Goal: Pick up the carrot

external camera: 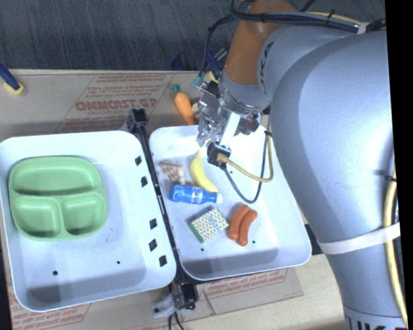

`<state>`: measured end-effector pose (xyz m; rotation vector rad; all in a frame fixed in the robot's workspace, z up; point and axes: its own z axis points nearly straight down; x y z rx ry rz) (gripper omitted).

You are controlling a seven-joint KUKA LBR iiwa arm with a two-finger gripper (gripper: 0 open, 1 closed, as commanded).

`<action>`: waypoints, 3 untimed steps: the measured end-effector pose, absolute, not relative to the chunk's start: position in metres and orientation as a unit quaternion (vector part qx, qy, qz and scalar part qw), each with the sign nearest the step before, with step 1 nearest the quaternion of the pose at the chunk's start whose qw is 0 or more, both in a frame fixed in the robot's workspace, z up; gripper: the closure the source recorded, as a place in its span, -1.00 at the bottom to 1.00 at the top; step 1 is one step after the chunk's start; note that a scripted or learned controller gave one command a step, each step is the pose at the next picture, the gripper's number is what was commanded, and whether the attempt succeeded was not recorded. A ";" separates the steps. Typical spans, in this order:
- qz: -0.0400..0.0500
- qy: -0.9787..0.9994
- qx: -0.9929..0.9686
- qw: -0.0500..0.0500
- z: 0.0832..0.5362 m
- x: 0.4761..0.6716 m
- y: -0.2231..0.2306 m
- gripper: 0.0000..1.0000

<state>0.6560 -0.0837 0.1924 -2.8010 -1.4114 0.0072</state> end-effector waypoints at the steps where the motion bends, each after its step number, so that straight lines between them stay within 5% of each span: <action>1: 0.003 -0.413 -0.911 0.002 0.210 0.585 -0.082 1.00; 2: 0.001 -0.414 -0.910 0.001 0.305 0.630 -0.093 1.00; 3: 0.003 -0.329 -0.944 0.002 0.226 0.586 -0.037 1.00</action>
